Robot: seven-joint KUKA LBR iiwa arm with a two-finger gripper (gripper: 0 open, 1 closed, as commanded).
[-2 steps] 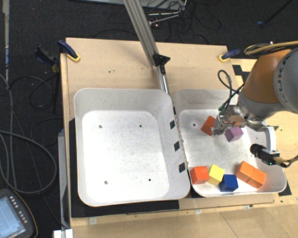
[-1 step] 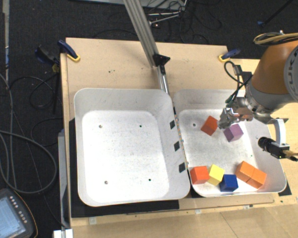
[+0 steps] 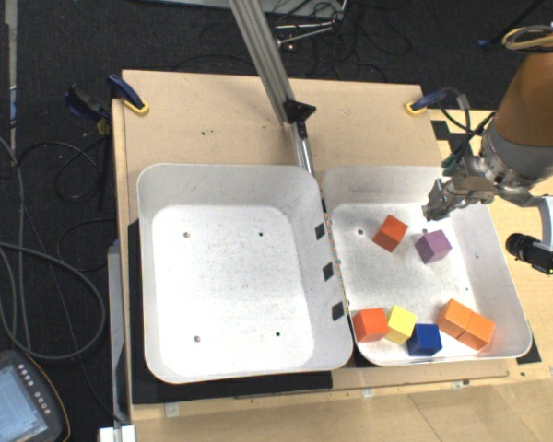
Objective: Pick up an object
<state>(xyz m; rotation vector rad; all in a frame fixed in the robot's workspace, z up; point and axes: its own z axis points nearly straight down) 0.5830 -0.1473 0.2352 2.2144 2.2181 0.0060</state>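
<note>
The right bin [image 3: 498,274] holds several small blocks. An orange block [image 3: 390,233] and a purple block [image 3: 432,246] lie near its middle. Along its front edge sit an orange-red block [image 3: 370,323], a yellow block [image 3: 401,324], a blue block [image 3: 425,340] and a larger orange block [image 3: 466,323]. My gripper [image 3: 437,212] hangs over the back of the right bin, just above and behind the purple block, right of the orange one. Nothing shows between its fingers.
The left bin [image 3: 226,274] lies beside the right one, their rims meeting at the middle. A metal pole [image 3: 263,49] slants in from the top to the bins' junction. Clamps [image 3: 124,92] hold the wooden board at its back corners.
</note>
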